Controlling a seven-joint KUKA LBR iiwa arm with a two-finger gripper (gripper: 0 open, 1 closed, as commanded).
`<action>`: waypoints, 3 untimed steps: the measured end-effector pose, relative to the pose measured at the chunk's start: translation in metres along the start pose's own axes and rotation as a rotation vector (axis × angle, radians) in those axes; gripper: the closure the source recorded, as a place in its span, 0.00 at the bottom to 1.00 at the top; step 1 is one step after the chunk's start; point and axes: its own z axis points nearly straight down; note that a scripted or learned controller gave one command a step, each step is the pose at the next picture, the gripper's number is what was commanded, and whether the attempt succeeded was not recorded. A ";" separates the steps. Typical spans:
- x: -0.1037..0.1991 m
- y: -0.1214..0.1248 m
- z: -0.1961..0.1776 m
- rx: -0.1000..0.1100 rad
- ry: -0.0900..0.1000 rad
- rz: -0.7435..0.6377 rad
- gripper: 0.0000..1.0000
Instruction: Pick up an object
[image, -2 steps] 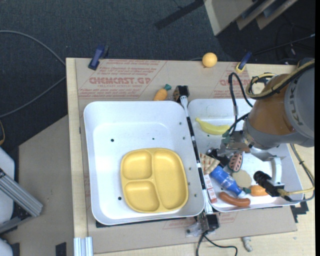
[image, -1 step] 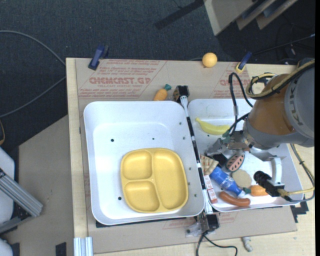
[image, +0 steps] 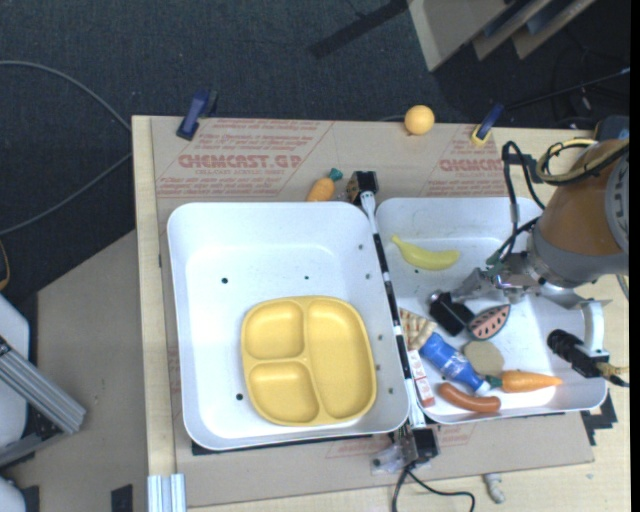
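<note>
1. Bench (image: 152, 250) with a brown printed board on top carries two shallow white bins side by side.
2. Left white bin (image: 195, 250) holds a yellow three-compartment plastic plate (image: 308, 358).
3. Right white bin (image: 440, 215) holds a yellow toy banana (image: 425, 255), black block (image: 450, 313), toy watermelon slice (image: 490, 322), blue bottle (image: 447, 360), orange toy carrot (image: 528, 380) and red toy sausage (image: 468, 401).
4. Watermelon slice lies just below the claw (image: 478, 288), with the black block just beside it.
5. Grey arm with orange band (image: 580, 215) reaches in from the right over the right bin, wrist angled toward the bin's middle. Cannot tell whether the claw is spread or pressed together.

the grey arm (image: 578, 245) reaches in from the right, orange band uppermost, its gripper (image: 480, 291) angled down and leftward.
</note>
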 end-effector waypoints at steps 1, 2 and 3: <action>0.074 0.067 0.012 0.028 0.009 -0.004 0.00; 0.060 0.002 0.011 0.032 0.008 -0.002 0.00; 0.047 0.041 0.011 0.028 0.007 -0.003 0.00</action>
